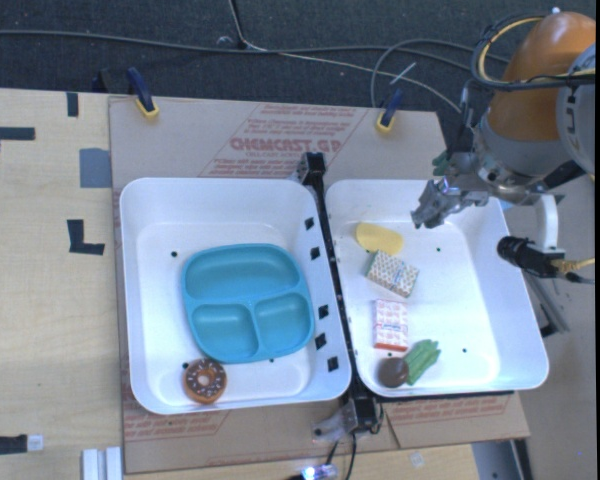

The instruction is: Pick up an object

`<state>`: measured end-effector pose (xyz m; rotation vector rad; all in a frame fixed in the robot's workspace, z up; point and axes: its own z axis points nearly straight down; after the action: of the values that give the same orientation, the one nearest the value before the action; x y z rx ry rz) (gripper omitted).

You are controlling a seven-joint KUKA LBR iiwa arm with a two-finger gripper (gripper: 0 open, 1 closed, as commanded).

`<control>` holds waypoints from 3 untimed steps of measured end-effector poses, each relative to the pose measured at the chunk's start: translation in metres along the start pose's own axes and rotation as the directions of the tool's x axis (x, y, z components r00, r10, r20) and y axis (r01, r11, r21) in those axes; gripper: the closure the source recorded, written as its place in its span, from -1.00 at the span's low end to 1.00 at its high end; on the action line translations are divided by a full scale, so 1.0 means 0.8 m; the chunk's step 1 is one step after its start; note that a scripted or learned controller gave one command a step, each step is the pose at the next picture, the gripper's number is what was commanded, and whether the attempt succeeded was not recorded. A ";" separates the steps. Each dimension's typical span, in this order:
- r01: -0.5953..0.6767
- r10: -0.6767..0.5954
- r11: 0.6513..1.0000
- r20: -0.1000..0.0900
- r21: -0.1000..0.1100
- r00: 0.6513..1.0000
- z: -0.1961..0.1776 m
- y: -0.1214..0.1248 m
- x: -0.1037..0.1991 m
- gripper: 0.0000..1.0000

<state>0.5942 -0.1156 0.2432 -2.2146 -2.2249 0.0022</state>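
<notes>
Gripper (428, 214) hangs over the upper part of the right bin (500, 313), fingers pointing down-left; whether they are apart or together cannot be told. Nothing sits between them. Just lower left lies a yellow piece (378, 237), then a patterned block (393, 274), a red-and-white packet (390, 325), a green item (421, 358) and a brown ball (392, 372) touching it. The left bin (145, 228) holds 1 blue divided plate (247, 301) and a donut (204, 380). The arm enters from the upper right.
</notes>
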 end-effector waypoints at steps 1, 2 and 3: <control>0.000 0.000 1.000 0.000 -0.001 1.000 0.003 -0.023 0.059 1.00; 0.002 -0.002 1.000 0.000 0.000 1.000 0.018 -0.035 0.132 1.00; 0.002 -0.002 1.000 -0.001 -0.002 1.000 0.011 -0.039 0.192 1.00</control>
<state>0.5621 0.0380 0.2345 -2.2128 -2.2278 -0.0006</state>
